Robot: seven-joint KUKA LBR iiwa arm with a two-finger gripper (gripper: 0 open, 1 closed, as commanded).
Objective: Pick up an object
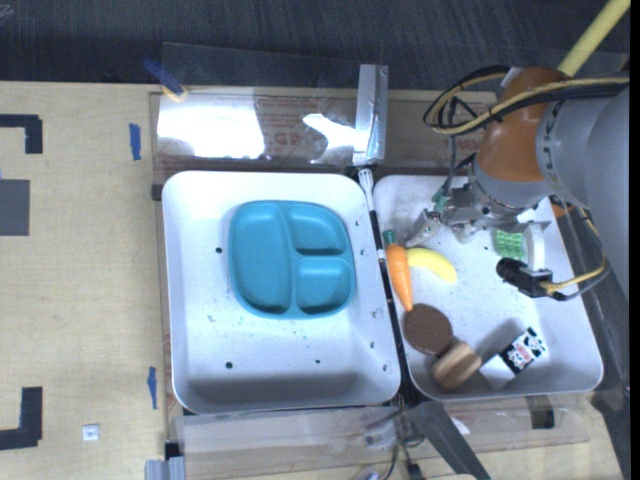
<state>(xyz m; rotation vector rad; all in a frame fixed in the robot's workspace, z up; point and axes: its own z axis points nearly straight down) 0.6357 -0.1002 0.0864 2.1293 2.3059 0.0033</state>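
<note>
My gripper (437,218) hangs over the back left part of the right bin (580,353), below the arm's orange band. Just in front of it lies a yellow banana (432,263), and an orange carrot (400,274) with a green top lies along the bin's left wall. A round brown cookie (427,328) and a tan bread-like piece (456,364) sit nearer the front. A black-and-white patterned block (524,350) rests at the front right. A light green piece (510,240) lies under the wrist, partly hidden. Nothing shows in the gripper.
The left bin (200,358) holds a blue divided plate (292,258) in its middle. A clear plastic panel (260,128) stands behind the left bin. The wooden bench (70,288) spreads out to the left.
</note>
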